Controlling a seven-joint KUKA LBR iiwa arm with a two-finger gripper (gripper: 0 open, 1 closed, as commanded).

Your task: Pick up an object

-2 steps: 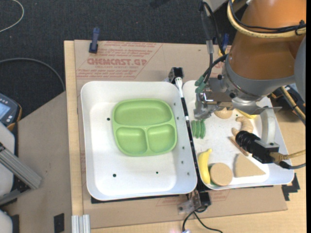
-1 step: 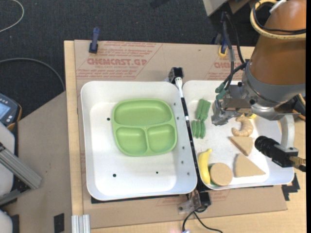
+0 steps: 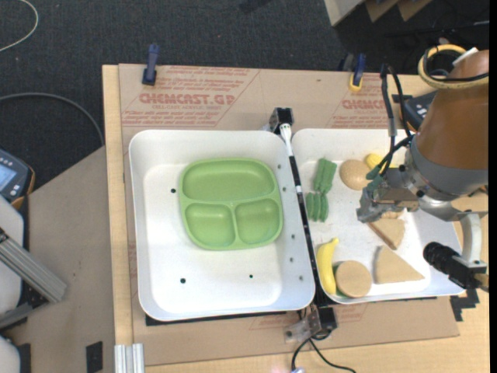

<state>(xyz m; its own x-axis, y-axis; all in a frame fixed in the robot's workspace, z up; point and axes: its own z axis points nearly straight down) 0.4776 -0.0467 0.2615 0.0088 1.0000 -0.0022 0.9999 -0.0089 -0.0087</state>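
My gripper [image 3: 385, 208] hangs low over the middle of the right bin [image 3: 342, 142], under the grey wrist and orange band of the arm. Just below it in the view lies a small tan wedge [image 3: 390, 233], partly covered by the gripper body. A larger tan wedge [image 3: 396, 267] rests nearer the front. A round tan disc [image 3: 354, 278] and a yellow banana [image 3: 327, 261] lie at the bin's front left. Green bean pods [image 3: 320, 188] lie along the left side. Behind the gripper sit a tan rounded lump [image 3: 352, 173] and a small yellow piece [image 3: 373, 161].
The left bin [image 3: 155, 255] holds a green divided plate [image 3: 231, 203]. A black rod [image 3: 293, 179] runs along the seam between the bins. Black cables [image 3: 388, 115] hang beside the arm. A black fitting [image 3: 446, 261] juts over the right bin's front right corner.
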